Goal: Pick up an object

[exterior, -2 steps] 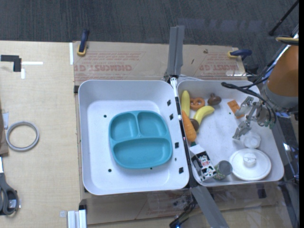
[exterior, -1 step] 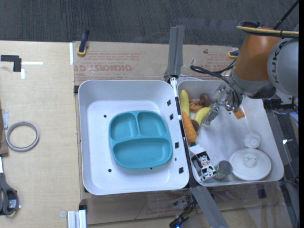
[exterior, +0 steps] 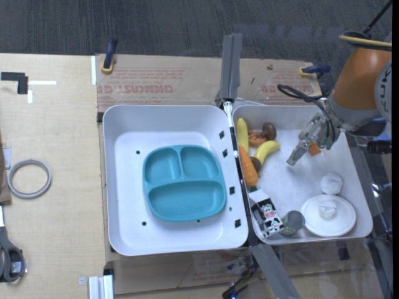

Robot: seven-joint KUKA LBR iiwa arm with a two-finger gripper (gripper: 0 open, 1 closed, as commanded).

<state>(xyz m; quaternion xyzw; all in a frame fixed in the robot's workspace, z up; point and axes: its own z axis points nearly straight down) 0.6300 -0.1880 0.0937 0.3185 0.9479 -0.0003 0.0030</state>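
My gripper (exterior: 310, 144) hangs over the upper middle of the right bin (exterior: 358, 167), tilted down to the left, under the orange band of the arm (exterior: 365, 73). A small orange patch shows at the gripper; whether it is a held thing I cannot tell. To its left, along the bin's left wall, lie a yellow banana (exterior: 267, 149), a second banana (exterior: 242, 131), a carrot (exterior: 248, 166), a brown round piece (exterior: 269, 129) and a reddish piece (exterior: 255, 137). A small white cup (exterior: 331, 182) sits below the gripper.
A white lidded dish (exterior: 328, 215), a grey round object (exterior: 293, 220) and a small printed carton (exterior: 267, 215) lie at the right bin's front. The left bin (exterior: 118, 167) holds a teal divided plate (exterior: 184, 182). A tape ring (exterior: 28, 178) lies on the bench at left.
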